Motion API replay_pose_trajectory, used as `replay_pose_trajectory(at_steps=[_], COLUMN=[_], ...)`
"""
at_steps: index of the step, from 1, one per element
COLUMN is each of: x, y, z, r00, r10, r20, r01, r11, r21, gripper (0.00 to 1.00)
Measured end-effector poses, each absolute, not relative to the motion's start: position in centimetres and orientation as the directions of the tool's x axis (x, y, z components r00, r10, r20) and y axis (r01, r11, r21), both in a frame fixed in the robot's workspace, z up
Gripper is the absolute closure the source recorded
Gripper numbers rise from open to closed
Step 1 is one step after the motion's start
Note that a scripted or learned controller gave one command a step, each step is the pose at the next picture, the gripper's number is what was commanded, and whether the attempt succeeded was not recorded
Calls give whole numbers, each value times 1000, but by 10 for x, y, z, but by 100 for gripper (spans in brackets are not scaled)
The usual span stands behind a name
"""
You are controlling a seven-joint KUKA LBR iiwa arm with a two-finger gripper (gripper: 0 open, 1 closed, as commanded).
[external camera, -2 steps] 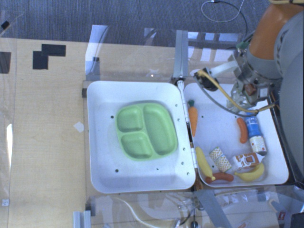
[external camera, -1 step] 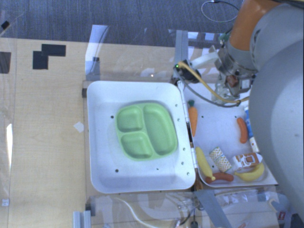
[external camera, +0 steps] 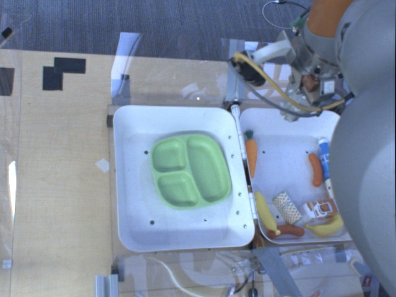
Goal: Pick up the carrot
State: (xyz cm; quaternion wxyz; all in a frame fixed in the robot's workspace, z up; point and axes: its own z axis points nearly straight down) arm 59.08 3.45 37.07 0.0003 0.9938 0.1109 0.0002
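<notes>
carrot (external camera: pixel 251 156) – right bin (external camera: pixel 291 146), by left wall | gripper (external camera: pixel 304 85) – above far rim, state unclear

The carrot (external camera: pixel 251 156) lies in the right bin (external camera: pixel 281 125), against its left wall.

The wooden bench (external camera: pixel 55 178) bears two white bins (external camera: pixel 133 228) side by side.

Fixed above the bench (external camera: pixel 55 166), looking down at a slant. Far enough back to take in both white bins: left bin (external camera: pixel 133 228) whole near the centre, right bin (external camera: pixel 278 159) partly cut off behind the grey arm (external camera: pixel 368 166) reaching in from the right. Blue-grey floor (external camera: pixel 154 8) along the top edge.
</notes>
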Motion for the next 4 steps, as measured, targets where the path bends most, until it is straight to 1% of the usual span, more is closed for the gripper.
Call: replay_pose_trajectory(at_steps=[1,2,3,4], x=[567,573,545,520], y=[15,43,28,22], z=[321,295,359,200], r00=[977,978,959,979], r10=[212,207,285,205], r20=[-4,-3,-1,-7], r01=[212,207,285,205], r11=[-977,-978,-959,-979], r21=[1,0,2,-1], gripper=[100,100,100,100])
